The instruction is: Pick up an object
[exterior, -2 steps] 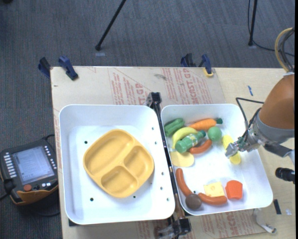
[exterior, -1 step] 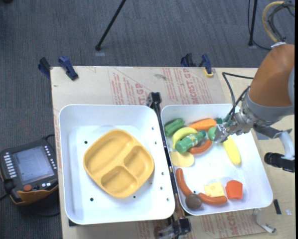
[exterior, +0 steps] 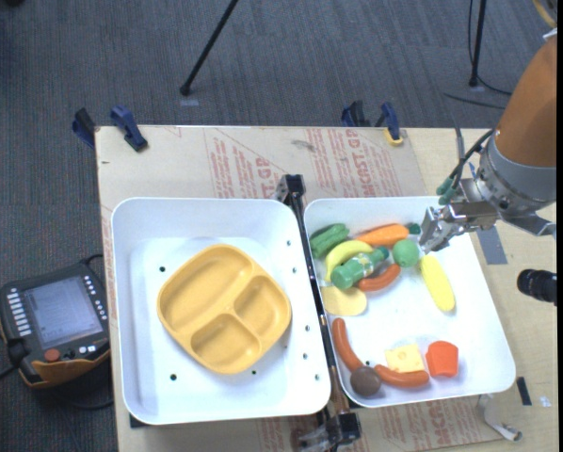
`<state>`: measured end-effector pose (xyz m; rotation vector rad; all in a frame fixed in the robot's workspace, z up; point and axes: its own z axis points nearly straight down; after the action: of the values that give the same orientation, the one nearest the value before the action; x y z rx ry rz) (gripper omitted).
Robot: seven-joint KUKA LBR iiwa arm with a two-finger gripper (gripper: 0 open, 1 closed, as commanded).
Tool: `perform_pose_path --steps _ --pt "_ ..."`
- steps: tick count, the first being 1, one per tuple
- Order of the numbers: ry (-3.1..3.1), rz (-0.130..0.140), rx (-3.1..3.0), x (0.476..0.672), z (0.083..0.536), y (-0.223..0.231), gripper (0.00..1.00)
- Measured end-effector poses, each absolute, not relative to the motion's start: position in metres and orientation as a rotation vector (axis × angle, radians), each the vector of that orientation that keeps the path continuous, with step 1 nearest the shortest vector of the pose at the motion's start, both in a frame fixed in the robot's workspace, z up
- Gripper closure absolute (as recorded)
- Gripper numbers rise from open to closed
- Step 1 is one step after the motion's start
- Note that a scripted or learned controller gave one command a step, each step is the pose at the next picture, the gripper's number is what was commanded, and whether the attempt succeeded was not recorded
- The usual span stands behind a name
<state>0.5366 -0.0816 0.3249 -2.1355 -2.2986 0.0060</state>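
In the right-hand bin point(exterior: 500, 345) lay the toy food the arm might pick from: a small green ball point(exterior: 406, 252) sat near the upper middle, with an orange carrot point(exterior: 383, 234) just behind it, a green bottle-like piece point(exterior: 359, 268) and a yellow banana point(exterior: 344, 253) to its left, and a pale yellow corn cob point(exterior: 438, 282) just to its right. The gripper point(exterior: 432, 231) hovered just beside the ball at that cluster's upper right edge, and whether it was open or closed could not be told from this slanted view; nothing could be seen held in it. Lower in the bin rested a red sausage point(exterior: 345, 343), a brown ball point(exterior: 364, 380), a yellow cheese block point(exterior: 405, 357) and an orange-red piece point(exterior: 442, 358), well apart from the tool. The left bin point(exterior: 131, 252) carried a yellow divided plate point(exterior: 225, 306). The likely trouble was crowding: the ball, carrot and corn lay so close that a descent could land on two at once or nudge the round ball aside, and a round, smooth piece would probably roll or squirt out of a pinch set off-centre.
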Motion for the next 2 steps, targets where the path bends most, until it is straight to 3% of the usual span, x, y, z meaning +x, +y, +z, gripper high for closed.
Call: perform_pose_path --steps 1,2 --pt "-2.283 0.009 -2.149 0.4803 0.3557 -0.0099 1.00" --pt "-2.284 0.018 -2.142 0.4815 0.3631 -0.0094 1.00"
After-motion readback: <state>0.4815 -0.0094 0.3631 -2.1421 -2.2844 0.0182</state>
